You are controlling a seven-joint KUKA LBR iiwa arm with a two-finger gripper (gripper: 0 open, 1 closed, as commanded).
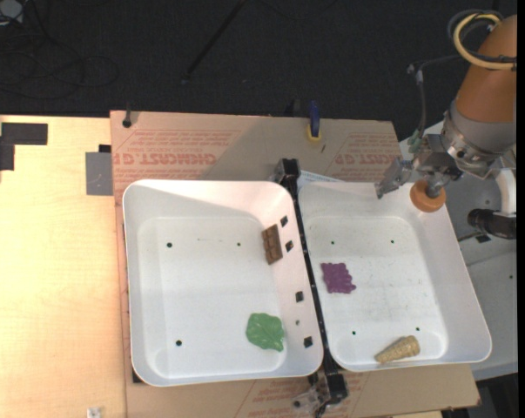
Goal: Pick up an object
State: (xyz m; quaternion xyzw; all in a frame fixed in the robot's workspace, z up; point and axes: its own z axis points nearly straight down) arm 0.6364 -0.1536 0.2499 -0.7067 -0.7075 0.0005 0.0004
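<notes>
Overhead, gripper [416,174] above right bin's [471,299] far edge — purple object [338,278] inside.

Two shallow white plastic bins [149,233], smooth with a slight sheen, sit on matt brown printed cardboard [201,151]; beside them lies a pale, smooth wooden tabletop [49,286].

Pincer [429,195] grips orange object [428,198] above right bin [471,312] rim.

A pale wooden bench [44,268] is carrying a cardboard sheet [245,151], with two white bins [140,233] sitting side by side on it.
</notes>
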